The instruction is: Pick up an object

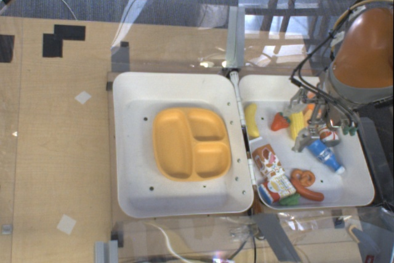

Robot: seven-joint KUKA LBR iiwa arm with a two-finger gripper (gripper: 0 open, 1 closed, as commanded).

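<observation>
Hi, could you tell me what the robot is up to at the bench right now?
The arm's gripper is down in the right bin, among toy food: a banana, a blue bottle, a hot dog and a snack packet. Nothing is visibly lifted. The left bin holds a yellow divided tray.

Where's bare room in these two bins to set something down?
The left bin has bare white floor all around the yellow divided tray, widest along its left and near sides. The right bin is crowded: banana, snack packet, pretzel and blue bottle under the gripper. Bare patches remain at its far-left corner and near-right corner.
</observation>
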